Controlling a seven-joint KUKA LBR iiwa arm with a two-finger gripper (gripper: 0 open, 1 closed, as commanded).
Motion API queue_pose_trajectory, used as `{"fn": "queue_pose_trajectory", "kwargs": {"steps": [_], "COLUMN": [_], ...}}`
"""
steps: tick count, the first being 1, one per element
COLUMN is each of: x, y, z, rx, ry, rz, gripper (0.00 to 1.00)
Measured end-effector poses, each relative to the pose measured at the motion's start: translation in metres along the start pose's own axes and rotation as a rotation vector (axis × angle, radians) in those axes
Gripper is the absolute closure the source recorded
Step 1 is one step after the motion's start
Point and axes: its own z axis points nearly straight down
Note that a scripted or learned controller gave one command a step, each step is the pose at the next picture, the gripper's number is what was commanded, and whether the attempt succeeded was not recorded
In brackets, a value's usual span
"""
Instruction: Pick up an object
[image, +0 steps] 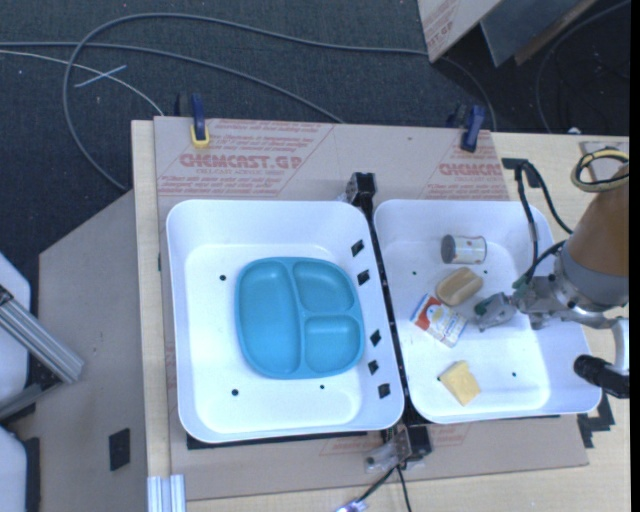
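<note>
Nearest in the right white bin (520, 395) lies a yellow foam wedge (461, 382); beyond, a red-and-white packet (438, 320) and tan bun (459, 286); the grey gripper (492, 313) hovers beside them, jaw state unclear; crowding risks a glancing miss; farthest, a silver can (463, 248).

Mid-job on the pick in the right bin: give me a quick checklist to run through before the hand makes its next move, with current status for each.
1. Hand is over the right bin, low near its middle: ok.
2. Something held in the hand: cannot tell, nothing visibly in it.
3. Nearest candidates, the red and white packet and tan sponge, lie just left of the hand, touching each other: not ok for a clean single pick.
4. Yellow block lies apart near the front: ok.
5. Small can lies on its side at the back, may roll: cannot tell.
6. Blue divided plate sits in the left bin, out of the way: ok.
</note>
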Motion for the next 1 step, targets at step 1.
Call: {"fn": "queue_pose_trajectory", "kwargs": {"steps": [1], "x": [0.0012], "y": [0.0009], "z": [-0.0114], "rx": [-0.002], "ry": [0.002], "rz": [-0.001], "gripper": [1.0]}}
